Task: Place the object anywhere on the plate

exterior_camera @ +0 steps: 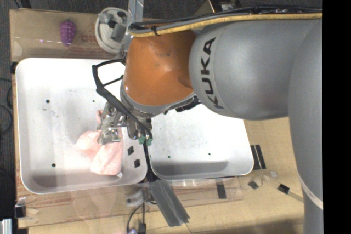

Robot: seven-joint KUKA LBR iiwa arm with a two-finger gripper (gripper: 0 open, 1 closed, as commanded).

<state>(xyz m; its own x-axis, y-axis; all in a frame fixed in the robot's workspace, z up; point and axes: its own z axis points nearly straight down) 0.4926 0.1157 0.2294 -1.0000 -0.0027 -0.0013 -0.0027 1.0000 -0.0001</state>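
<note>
2 white bins sit side by side, the left bin (33, 118) holding 1 pink object (104, 153) near its bottom right corner. 1 gripper (111, 131) hangs directly over that object; its state I cannot tell. 1 purple item (67, 31) lies on the bench above the left bin's top edge.

Two bins side by side on bench (274, 134): left bin (49, 118) holds soft object (101, 153) under gripper (111, 131); right bin (219, 156) beneath arm (236, 68).
</note>
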